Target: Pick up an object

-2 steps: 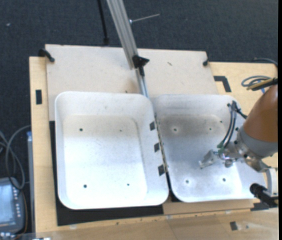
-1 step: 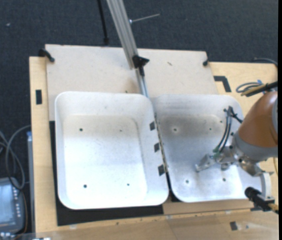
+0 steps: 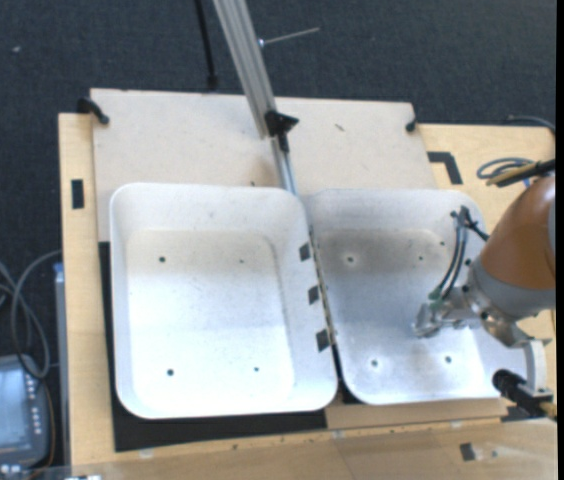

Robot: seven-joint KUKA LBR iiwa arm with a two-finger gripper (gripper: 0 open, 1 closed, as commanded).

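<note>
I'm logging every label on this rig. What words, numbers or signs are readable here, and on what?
None can be read.
The screen of the device at the lower left is too blurred to read.
The two white bins carry only dark specks.

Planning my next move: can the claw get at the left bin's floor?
Probably yes: the claw hangs over the right bin, and just low rims separate it from the left bin.
</note>
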